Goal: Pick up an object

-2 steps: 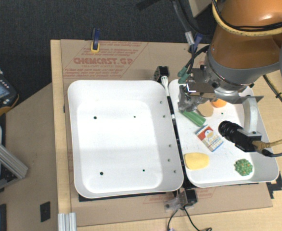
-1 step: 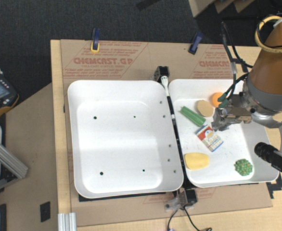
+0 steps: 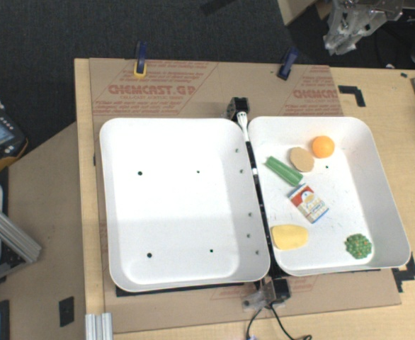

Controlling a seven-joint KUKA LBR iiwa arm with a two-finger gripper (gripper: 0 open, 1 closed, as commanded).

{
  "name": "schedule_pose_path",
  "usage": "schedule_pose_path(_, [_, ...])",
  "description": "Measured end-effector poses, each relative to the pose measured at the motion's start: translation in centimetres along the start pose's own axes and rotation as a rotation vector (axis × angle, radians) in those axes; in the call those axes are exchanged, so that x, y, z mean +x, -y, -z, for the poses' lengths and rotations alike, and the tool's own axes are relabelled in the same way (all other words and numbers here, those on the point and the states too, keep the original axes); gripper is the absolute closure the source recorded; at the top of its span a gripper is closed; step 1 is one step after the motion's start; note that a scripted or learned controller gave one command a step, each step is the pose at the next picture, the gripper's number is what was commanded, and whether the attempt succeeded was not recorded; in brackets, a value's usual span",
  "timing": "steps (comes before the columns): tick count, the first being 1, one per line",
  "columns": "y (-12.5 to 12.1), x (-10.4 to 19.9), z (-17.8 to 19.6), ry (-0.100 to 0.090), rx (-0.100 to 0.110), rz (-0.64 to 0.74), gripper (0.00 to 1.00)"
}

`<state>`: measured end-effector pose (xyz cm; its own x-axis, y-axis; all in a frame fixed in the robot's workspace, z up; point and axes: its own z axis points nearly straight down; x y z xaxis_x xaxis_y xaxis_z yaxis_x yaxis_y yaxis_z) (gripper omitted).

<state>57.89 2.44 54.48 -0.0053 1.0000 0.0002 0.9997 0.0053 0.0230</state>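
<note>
**Hand high, six small things waiting in the right bin**

We see the hand [image 3: 349, 27] at the top right of the view, well apart from both bins and above the far edge of the desk [image 3: 193, 76]. It is blurred and seen from an angle, so we cannot tell if it is apart or together; nothing is visible in it.

All things to pick lie in the right bin [image 3: 377, 183]. An orange ball [image 3: 323, 146] is near the far side, just beside a tan round piece [image 3: 302, 159]. A green stick [image 3: 283, 170] lies at a slant, touching or almost touching the tan piece. Below them is a small red and white box [image 3: 309, 205], then a yellow lump [image 3: 290, 236] near the inner wall, and a green knobby ball [image 3: 358, 246] alone in the near right corner. The left bin [image 3: 122, 211] holds nothing that we can see.

We judge all of them to be light. The orange ball looks smooth and may roll away from the fingers. The small box looks stiff with flat sides, so it should be the easiest: we would close on its two long sides. The green knobby ball stands free, with room around it, and its rough surface should give grip. The yellow lump sits close to the wall, which could block one finger.
</note>
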Motion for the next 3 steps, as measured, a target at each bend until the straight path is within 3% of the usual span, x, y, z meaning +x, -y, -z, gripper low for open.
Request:
schedule_pose_path(1, [-1.4,-0.5,-13.0,0.001,0.037,-0.007,1.0])
schedule_pose_path(2, [5.3,-7.0,-20.7,0.0,0.036,-0.013,1.0])
schedule_pose_path(3, [10.1,-12.6,-26.5,0.001,0.032,-0.014,1.0])
